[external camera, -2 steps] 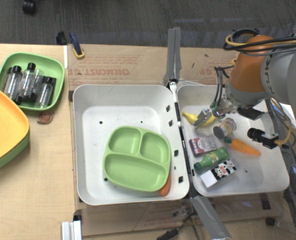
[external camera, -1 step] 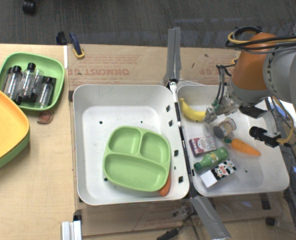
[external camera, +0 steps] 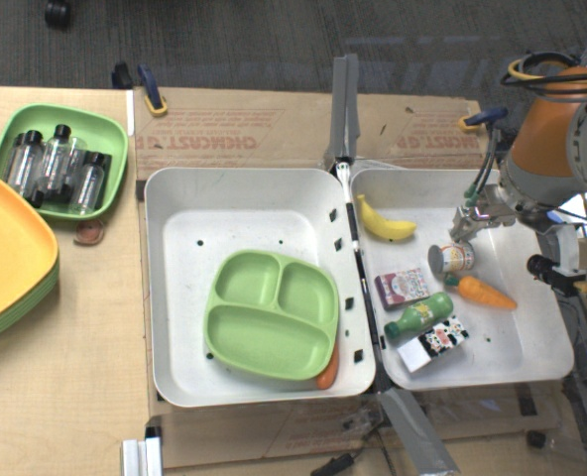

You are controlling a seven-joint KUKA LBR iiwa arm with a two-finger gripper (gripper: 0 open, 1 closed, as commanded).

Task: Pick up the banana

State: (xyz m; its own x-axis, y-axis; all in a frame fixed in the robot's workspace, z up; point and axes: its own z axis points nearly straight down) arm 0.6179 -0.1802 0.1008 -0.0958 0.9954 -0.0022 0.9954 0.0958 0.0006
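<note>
The yellow banana [external camera: 382, 221] lies in the right bin [external camera: 531, 357], near its back left corner, next to the divider. My gripper [external camera: 469, 224] hangs over the same bin, further right, just above a small can [external camera: 452, 258]. It is well to the right of the banana, a clear gap between them, and nothing shows between its fingers.
In the right bin also lie an orange carrot [external camera: 484, 292], a green bottle [external camera: 419, 316], a small purple packet [external camera: 403, 287] and a black-and-white box [external camera: 434, 345]. The left bin [external camera: 175, 266] holds a green divided plate [external camera: 272, 313]. A green tray of bottles [external camera: 58, 163] and yellow plates [external camera: 11, 266] sit left.
</note>
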